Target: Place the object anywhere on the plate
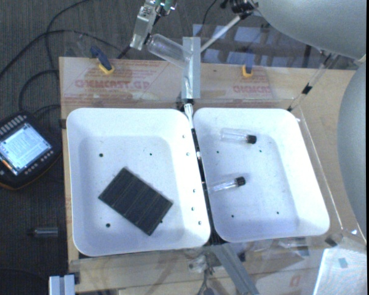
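Note:
A dark ribbed rectangular plate (pixel 135 200) lies flat in the left bin (pixel 86 134), towards its front. My gripper (pixel 142 38) is raised high over the bench's back edge, above and behind the left bin. Its fingers are shut on one end of a clear tube (pixel 167 48), which sticks out to the right at a slight downward tilt. The tube looks larger than those in the bins, so it is well off the surface. The plate is far below and in front of the gripper.
The right bin (pixel 301 165) holds two clear tubes with black caps, one at the back (pixel 237 136) and one in the middle (pixel 226 184). A metal post (pixel 190 69) stands behind the bins' join. A teach pendant (pixel 18 149) lies left of the bench.

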Controlling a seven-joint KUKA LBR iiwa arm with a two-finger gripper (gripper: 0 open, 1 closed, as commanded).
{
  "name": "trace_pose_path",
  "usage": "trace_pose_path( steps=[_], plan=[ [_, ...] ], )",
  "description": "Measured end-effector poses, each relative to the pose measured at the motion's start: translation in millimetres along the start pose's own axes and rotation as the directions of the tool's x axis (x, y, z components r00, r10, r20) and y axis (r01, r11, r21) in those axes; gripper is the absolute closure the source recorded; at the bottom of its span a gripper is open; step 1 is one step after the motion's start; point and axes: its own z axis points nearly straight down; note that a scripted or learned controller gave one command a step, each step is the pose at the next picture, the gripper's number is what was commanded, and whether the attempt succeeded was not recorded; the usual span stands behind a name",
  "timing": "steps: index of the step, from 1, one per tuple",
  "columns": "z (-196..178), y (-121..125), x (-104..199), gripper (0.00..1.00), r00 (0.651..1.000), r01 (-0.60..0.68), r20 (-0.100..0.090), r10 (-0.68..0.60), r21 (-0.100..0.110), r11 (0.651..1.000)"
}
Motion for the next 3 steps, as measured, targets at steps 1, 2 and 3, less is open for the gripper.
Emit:
trace_pose_path(
  steps=[1, 2, 3],
  plan=[
    [-8, 1, -1, 1.0, 1.0, -0.001, 0.003, 0.001, 0.002, 1.0],
    [-16, 2, -2, 1.0, 1.0, -0.002, 0.006, 0.002, 0.003, 1.0],
    [-24, 3, -4, 1.0, 1.0, -0.003, 0.008, 0.003, 0.005, 1.0]
  ],
)
